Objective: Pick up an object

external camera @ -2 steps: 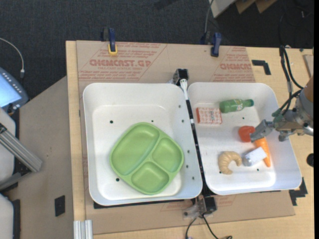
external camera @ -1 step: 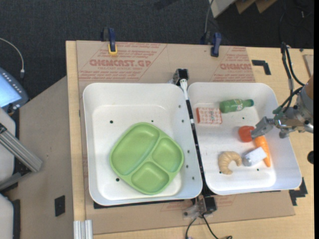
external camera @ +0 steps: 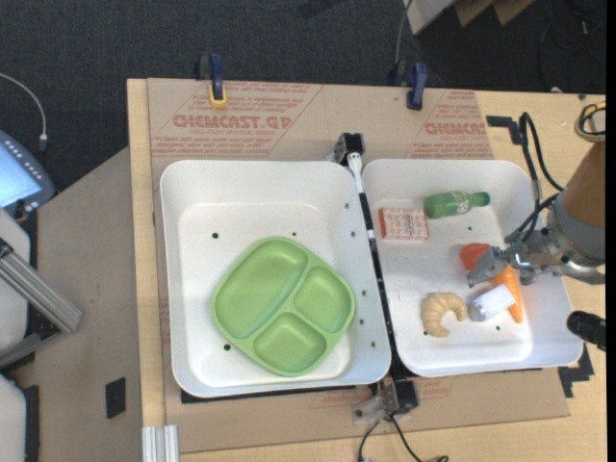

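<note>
While low in the right bin [external camera: 423,359] | end effector [external camera: 488,275] beside orange carrot [external camera: 514,295], croissant [external camera: 443,312] | grip state: cannot tell

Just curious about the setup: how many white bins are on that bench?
2. The left bin holds a green divided plate; the right bin holds small items, with the gripper over it.

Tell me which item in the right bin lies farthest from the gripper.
The small red and white box, near the divider; the green bottle, croissant and carrot lie closer to the gripper.
</note>
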